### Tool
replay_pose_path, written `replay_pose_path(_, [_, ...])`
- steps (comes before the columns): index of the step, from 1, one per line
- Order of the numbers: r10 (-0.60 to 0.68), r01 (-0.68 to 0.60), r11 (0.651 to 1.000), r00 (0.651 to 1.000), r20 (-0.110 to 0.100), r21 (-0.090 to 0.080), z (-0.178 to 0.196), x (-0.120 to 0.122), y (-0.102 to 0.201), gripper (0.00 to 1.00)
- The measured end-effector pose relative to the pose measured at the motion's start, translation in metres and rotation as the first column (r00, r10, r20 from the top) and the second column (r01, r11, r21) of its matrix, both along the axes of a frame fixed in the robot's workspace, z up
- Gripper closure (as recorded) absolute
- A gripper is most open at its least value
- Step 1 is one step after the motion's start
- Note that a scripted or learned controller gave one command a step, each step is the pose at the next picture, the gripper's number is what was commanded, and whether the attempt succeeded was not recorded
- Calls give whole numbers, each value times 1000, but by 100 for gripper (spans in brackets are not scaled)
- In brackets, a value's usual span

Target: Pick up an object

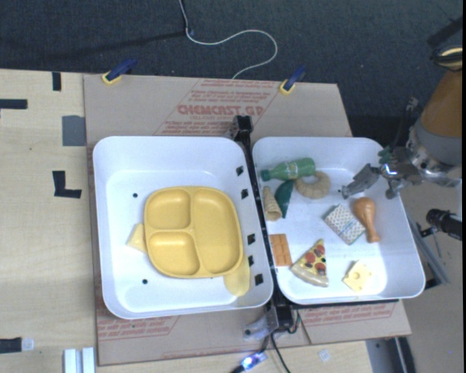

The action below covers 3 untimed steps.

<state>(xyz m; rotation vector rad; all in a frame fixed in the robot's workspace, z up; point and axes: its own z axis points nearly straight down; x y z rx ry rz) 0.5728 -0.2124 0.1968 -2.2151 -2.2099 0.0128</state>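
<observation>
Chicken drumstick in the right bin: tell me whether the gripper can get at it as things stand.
Probably yes. The gripper hovers just above the chicken drumstick in the right bin. Nothing lies on the drumstick, though the patterned packet sits close beside it.

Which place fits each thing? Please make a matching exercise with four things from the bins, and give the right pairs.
Things:
1. yellow divided plate
2. green bottle
3. pizza slice
4. cheese wedge

Places:
A. right bin, near corner, on the arm's side
B. right bin, far edge, beside the bagel
C. left bin, in the middle
D. right bin, near edge, right of the cracker

Pairs: 1-C, 2-B, 3-D, 4-A
</observation>
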Motion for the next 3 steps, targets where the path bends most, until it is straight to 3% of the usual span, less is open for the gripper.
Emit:
replay_pose_path(1, [3,-3,1000,1000,13,-3,8,3,0,0])
replay_pose_path(2, [5,-5,1000,1000,8,-2,-54,7,7,0])
replay_pose_path(3, [8,-8,1000,1000,23,0,-90,11,10,0])
